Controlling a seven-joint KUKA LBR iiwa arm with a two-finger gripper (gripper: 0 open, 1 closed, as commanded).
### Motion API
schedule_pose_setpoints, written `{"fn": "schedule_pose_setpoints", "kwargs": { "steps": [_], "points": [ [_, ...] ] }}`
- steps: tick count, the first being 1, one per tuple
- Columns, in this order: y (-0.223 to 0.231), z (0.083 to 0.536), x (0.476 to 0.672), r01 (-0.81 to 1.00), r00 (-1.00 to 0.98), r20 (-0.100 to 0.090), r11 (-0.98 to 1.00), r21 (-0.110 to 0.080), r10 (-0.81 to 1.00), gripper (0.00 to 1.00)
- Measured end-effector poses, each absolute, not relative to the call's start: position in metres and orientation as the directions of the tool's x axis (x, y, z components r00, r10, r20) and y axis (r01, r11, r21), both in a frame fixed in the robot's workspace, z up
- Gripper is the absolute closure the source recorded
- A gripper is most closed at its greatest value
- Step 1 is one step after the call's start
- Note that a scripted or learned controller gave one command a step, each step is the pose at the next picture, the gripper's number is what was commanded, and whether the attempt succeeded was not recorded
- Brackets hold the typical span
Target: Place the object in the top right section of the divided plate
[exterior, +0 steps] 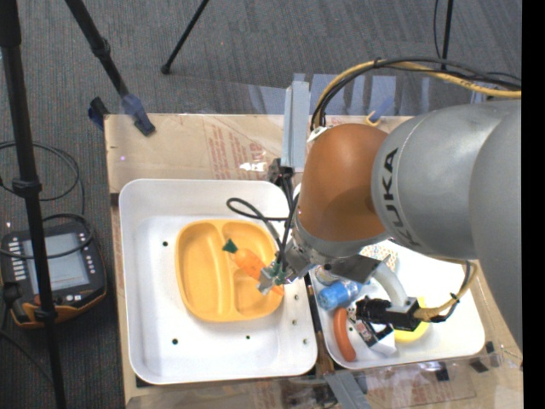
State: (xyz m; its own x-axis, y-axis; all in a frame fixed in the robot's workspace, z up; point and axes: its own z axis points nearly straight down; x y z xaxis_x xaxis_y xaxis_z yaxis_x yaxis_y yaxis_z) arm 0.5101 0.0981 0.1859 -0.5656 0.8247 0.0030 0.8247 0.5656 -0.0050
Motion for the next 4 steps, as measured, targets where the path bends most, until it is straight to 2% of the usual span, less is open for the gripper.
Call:
{"fn": "schedule_pose_setpoints", "kwargs": {
  "steps": [1,2,3,4],
  "points": [
    [0.024,0.187,0.527,0.816,-0.579,0.001,0.579,-0.001,0.816,1.00],
    [0.008,0.186,0.498,0.877,-0.481,0.003,0.481,-0.004,0.877,1.00],
    [0.057,0.186,0.548,0.684,-0.730,0.003,0.730,-0.002,0.684,1.00],
    [0.065,0.186,0.495,0.522,-0.853,0.003,0.853,-0.001,0.522,1.00]
  ]
}}
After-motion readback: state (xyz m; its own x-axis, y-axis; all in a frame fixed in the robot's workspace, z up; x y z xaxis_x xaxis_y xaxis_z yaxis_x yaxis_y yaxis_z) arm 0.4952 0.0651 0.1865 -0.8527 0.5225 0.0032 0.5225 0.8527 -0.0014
